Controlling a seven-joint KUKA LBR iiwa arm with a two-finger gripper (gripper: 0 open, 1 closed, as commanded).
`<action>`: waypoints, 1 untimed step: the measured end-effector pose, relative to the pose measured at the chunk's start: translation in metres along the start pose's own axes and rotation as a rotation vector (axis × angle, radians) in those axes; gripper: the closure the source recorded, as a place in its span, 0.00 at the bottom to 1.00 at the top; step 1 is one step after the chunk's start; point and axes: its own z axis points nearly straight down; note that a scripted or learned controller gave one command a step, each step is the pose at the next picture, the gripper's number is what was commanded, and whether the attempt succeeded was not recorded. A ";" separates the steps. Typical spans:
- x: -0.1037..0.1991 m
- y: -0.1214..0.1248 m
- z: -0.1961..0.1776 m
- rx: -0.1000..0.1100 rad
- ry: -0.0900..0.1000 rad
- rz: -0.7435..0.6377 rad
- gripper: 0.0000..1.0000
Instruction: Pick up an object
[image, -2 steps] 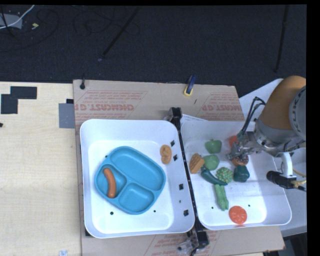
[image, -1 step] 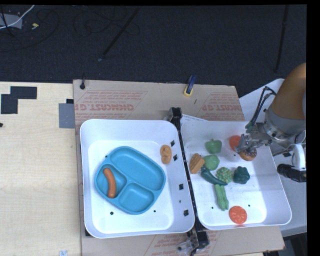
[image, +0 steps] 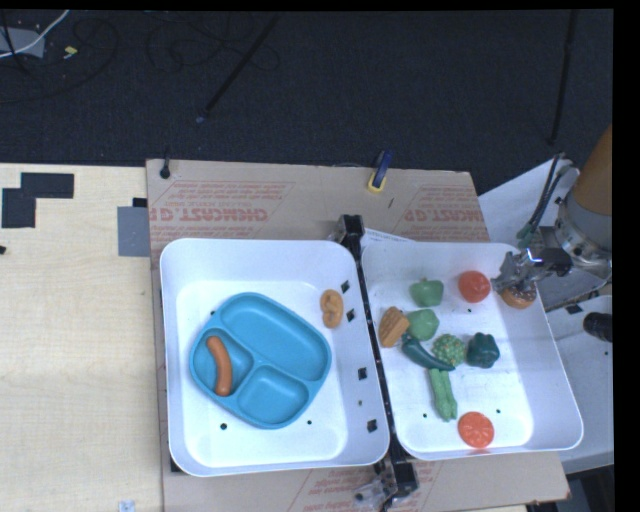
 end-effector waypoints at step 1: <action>-0.001 0.000 -0.006 0.004 0.002 -0.001 1.00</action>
